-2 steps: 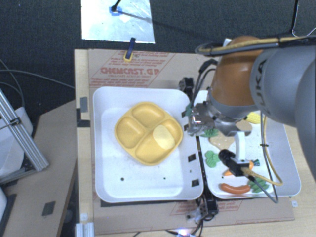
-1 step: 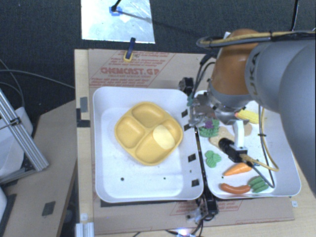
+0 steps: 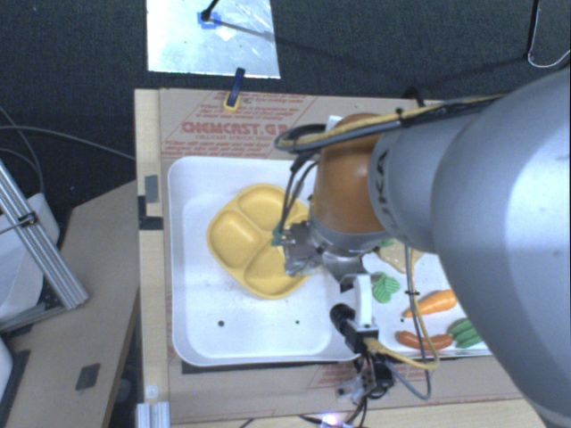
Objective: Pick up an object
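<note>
A yellow divided plate (image 3: 246, 237) lies tilted in the left white bin (image 3: 192, 266), toward its right side. My gripper (image 3: 294, 255) hangs at the plate's right edge, under the orange band of the wrist (image 3: 346, 190). The arm's body covers the gripper from above, so nothing between the gripper and the plate can be made out. In the right bin lie an orange carrot (image 3: 432, 303), a red sausage-like piece (image 3: 423, 339), a green leafy piece (image 3: 385, 287) and another green piece (image 3: 466, 332).
The big grey arm (image 3: 482, 230) covers most of the right bin. Both bins rest on a cardboard sheet (image 3: 223, 123). A shiny metal plate (image 3: 212, 25) lies at the back, and an aluminium frame (image 3: 36, 248) stands at the left.
</note>
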Controlling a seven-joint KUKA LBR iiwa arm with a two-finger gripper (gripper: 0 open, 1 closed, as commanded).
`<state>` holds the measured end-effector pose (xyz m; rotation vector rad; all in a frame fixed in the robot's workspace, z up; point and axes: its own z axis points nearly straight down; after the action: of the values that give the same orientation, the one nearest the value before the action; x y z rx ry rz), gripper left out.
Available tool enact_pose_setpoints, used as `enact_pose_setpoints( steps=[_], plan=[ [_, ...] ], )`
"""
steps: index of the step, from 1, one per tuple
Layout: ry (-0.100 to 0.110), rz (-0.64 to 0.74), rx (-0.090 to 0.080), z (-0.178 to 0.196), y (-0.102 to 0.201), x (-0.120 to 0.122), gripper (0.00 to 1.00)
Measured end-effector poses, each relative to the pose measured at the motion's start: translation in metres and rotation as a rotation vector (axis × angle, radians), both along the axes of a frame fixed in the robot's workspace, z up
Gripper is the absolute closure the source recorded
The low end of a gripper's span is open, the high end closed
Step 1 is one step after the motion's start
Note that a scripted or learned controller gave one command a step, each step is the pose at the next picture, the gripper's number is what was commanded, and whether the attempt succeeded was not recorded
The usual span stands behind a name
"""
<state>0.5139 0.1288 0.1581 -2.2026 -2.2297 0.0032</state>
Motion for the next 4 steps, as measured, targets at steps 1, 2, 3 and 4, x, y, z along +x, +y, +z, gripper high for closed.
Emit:
enact_pose_setpoints(
  steps=[1,2,3,4],
  plan=[
    [-0.014,-0.004,0.001,0.098,0.018,-0.027,1.0],
    [-0.017,-0.015,-0.003,0.174,-0.04,-0.026,1.0],
    [-0.013,-0.003,0.0,0.22,0.006,-0.027,1.0],
    [0.0,-0.014,-0.007,0.109,-0.013,0.019,1.0]
  ],
)
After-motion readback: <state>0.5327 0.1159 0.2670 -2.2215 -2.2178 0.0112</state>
